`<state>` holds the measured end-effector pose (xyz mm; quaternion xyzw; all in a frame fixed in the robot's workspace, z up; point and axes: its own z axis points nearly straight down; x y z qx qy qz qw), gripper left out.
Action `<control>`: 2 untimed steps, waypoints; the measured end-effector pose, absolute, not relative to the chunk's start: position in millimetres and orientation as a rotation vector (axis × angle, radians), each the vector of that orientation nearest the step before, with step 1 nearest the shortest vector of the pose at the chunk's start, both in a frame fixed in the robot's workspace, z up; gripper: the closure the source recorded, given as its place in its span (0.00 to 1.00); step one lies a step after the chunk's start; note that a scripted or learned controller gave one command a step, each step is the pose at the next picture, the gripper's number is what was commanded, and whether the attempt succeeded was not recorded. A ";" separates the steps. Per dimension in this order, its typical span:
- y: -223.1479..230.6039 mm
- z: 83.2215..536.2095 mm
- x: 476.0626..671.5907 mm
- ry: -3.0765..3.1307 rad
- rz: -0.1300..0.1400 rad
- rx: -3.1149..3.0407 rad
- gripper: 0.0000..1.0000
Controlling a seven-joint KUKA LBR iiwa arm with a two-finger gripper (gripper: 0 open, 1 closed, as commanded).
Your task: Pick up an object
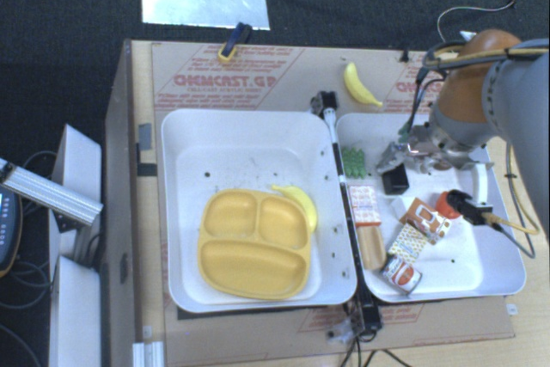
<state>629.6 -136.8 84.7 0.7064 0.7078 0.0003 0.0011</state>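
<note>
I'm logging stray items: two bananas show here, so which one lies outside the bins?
The banana on the brown board behind the right bin lies outside. The other banana sits in the left bin, against the yellow tray.

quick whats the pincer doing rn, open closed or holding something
Pincer: cannot be told from this view; it is low in the right shallow white bin, above a small black block.

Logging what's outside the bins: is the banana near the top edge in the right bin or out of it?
Out. The banana lies on the brown board above the right bin's top rim.
</note>
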 end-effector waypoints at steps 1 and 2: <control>-137.0 95.7 630.5 2.222 0.003 2.215 1.00; -63.8 186.4 627.3 2.225 0.007 2.213 1.00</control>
